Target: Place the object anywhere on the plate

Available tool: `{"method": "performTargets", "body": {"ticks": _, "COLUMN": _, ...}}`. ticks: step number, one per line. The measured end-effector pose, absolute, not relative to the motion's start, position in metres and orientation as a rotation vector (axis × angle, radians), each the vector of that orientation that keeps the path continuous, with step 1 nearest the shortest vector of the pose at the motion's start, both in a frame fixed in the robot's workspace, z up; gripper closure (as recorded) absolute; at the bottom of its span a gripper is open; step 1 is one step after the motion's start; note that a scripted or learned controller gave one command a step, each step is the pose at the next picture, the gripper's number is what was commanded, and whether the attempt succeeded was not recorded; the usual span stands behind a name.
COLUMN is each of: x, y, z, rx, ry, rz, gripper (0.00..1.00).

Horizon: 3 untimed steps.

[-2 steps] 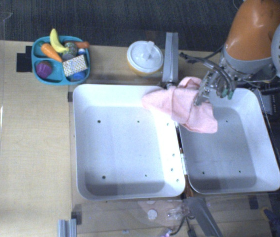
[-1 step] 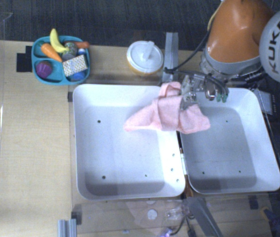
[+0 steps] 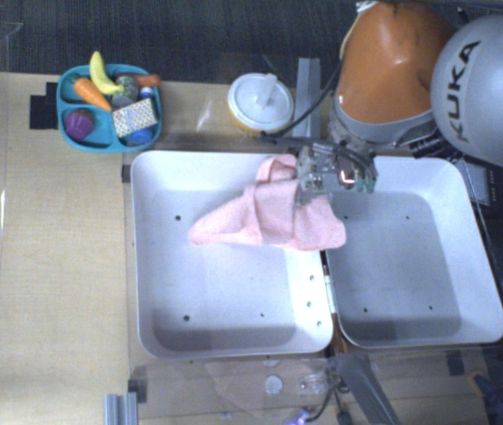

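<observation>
Camera view

Arm (image 3: 429, 69): the grey KUKA arm with its orange band is being seen at 1 o'clock in the picture, reaching in from the right and bending down toward the seam between the two bins.

Gripper (image 3: 309, 189): it is being held just above the far end of the seam, at about 12 o'clock from the picture's middle. Its metal fingers are being pointed down into the pink cloth. How far they are parted cannot be told, and whether cloth is caught between them cannot be told either.

Pink cloth (image 3: 265, 215): a crumpled pink cloth is being seen lying mostly in the left bin, in its far right part. One corner is being draped over the seam toward the right bin, and another is being stretched out toward 9 o'clock. A raised fold is standing up just beside the gripper.

Left bin (image 3: 207, 317): its white floor is being shown bare at 6 o'clock from the cloth.

Right bin (image 3: 420, 282): it is being shown at 3 o'clock from the cloth.

Plate (image 3: 74, 142): a blue divided plate is being seen on the bench at 10 o'clock, well apart from the cloth, with toy food lying in its compartments, a banana (image 3: 101, 72) and a carrot (image 3: 90, 93) among them.

White lid (image 3: 261, 101): a round white lid is being seen at 12 o'clock, just beyond the left bin's far rim.
</observation>
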State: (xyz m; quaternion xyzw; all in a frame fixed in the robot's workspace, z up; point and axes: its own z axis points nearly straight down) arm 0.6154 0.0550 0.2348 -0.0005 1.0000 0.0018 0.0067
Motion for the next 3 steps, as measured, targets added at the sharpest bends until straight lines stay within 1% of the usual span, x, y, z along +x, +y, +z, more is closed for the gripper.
{"method": "performTargets", "body": {"ticks": 1, "x": 0.601, "y": 0.104, "z": 0.227, "rx": -0.001, "ry": 3.129, "rz": 0.007, "gripper": 1.00}}
{"method": "performTargets", "body": {"ticks": 2, "x": 0.588, "y": 0.165, "z": 0.228, "rx": -0.001, "ry": 3.130, "rz": 0.008, "gripper": 1.00}}
{"method": "performTargets", "body": {"ticks": 3, "x": 0.578, "y": 0.216, "z": 0.227, "rx": -0.003, "ry": 3.131, "rz": 0.008, "gripper": 1.00}}
